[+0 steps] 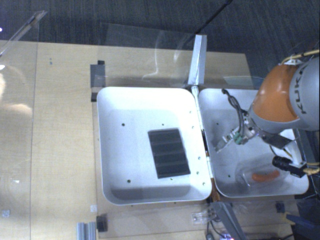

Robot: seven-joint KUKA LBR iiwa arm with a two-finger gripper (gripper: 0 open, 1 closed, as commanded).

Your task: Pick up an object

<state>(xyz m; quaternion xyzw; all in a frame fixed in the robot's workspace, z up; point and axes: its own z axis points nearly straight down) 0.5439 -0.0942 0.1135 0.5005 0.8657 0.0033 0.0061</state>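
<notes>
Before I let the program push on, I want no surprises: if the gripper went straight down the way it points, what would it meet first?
Probably the bare floor of the right bin under the gripper. The orange object lies off toward the near corner; depth is unclear.

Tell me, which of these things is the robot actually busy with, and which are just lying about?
Part of the job:
- gripper, low in the right bin
- orange object in that bin, a possible pick

Just lying about:
- dark ridged slab in the left bin
</notes>
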